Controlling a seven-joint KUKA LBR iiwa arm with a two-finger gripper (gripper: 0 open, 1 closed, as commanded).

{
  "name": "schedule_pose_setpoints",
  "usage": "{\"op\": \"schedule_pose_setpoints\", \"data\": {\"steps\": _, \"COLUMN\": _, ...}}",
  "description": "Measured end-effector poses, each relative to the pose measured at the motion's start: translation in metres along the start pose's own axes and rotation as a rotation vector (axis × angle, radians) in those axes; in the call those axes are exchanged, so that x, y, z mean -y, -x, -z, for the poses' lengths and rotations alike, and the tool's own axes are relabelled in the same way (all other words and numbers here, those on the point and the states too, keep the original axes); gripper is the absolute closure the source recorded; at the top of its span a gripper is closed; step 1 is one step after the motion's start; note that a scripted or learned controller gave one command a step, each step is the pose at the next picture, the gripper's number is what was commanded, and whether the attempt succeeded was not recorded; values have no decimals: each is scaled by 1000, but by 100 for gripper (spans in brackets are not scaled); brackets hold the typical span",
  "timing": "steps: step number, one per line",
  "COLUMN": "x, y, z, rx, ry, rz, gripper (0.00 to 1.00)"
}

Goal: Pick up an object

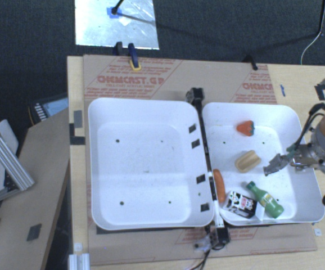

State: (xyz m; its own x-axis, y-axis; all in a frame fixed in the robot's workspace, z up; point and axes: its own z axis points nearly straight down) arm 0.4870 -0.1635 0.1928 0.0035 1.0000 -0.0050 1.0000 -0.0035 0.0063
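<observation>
The right bin point(286, 115) holds several small objects. An orange-red piece with a teal end point(244, 129) lies near its back. A tan bun-like piece point(247, 161) rests mid-bin, and an orange sausage shape point(219, 185) lies along the left wall. At the front are a black-and-white carton point(242, 203) and a green bottle point(266, 199) lying on its side. My gripper point(287, 166) hangs over the right part of this bin, right of the bun and above the bottle. It is open with nothing between its fingers.
The left bin point(145, 162) sits beside the right one, with a black-clipped divider point(204, 156) between them. Both rest on a cardboard sheet point(174, 75). A cable point(314, 38) runs down at the back right.
</observation>
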Motion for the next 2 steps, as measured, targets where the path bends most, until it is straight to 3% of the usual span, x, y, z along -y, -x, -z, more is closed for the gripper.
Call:
{"op": "schedule_pose_setpoints", "data": {"steps": 1, "x": 2, "y": -57, "z": -113, "rx": -7, "ry": -9, "rz": 10, "gripper": 0}}
{"op": "schedule_pose_setpoints", "data": {"steps": 2, "x": 0, "y": -54, "z": -98, "rx": -5, "ry": -3, "rz": 7, "gripper": 100}}
